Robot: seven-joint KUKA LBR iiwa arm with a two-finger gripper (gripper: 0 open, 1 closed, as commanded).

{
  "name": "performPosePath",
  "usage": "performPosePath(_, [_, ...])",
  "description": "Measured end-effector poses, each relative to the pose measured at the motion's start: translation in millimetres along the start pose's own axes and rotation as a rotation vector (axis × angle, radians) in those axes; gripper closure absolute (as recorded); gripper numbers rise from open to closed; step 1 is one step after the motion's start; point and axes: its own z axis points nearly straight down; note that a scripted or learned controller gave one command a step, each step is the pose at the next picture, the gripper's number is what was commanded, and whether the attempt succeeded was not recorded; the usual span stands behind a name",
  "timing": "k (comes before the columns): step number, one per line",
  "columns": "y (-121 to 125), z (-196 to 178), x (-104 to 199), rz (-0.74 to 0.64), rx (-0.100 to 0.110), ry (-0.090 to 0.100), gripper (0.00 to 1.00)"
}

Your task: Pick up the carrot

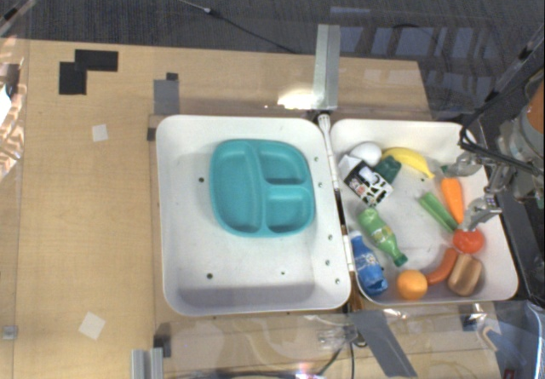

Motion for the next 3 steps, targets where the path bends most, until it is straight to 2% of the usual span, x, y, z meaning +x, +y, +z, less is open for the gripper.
performPosePath(1, [-21, 138, -20, -0.069, 0.004, -0.012, 0.0])
performPosePath(2, [-19, 126, -22, -0.078, 0.004, -0.016, 1.0])
performPosePath(3, [33, 137, 20, -0.255, 0.003, -0.012, 1.0])
